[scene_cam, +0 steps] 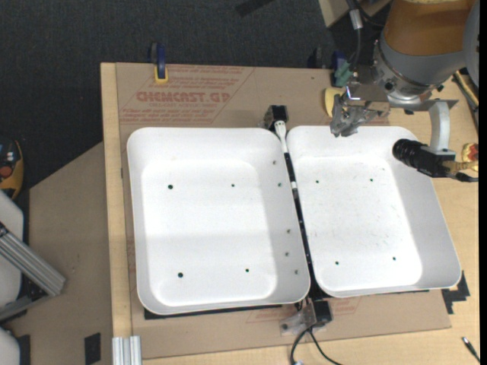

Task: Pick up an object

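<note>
Two shallow white bins, left bin, right bin, grey arm cut off at top right, gripper over right bin's far rim, finger state unclear, no graspable object made out.

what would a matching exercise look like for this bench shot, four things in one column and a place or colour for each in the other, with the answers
Things:
1. gripper
2. left bin
3. blue clamp
4. orange band

Places or colours:
A. at the far edge of the board, left of its red print
B. on the arm, above the grey wrist, top right of the view
C. over the far left corner of the right bin
D. white, on the side away from the arm

Pairs: 1-C, 2-D, 3-A, 4-B
</note>
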Available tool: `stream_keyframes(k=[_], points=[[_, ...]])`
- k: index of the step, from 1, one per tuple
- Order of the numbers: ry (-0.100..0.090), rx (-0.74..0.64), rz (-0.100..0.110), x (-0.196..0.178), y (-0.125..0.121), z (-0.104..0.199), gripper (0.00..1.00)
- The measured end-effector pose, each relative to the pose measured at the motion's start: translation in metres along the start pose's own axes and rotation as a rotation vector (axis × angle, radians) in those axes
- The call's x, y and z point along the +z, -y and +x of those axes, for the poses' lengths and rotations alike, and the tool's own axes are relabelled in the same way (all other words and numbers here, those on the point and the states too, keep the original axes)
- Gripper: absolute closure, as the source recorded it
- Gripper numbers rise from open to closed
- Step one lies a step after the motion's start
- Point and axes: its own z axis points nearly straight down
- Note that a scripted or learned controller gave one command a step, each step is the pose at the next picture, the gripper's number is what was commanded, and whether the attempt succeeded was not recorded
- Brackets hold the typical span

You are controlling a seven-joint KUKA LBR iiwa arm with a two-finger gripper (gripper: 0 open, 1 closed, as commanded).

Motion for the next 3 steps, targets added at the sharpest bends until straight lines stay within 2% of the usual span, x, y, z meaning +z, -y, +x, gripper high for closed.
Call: stream_keyframes(k=[1, 2, 3], points=[[0.000, -0.004, 0.005, 0.039, -0.033, 0.032, 1.00], [0.000, -0.001, -0.002, 0.006, -0.028, 0.027, 1.00], [-0.002, -0.008, 0.009, 0.070, -0.046, 0.116, 1.00]])
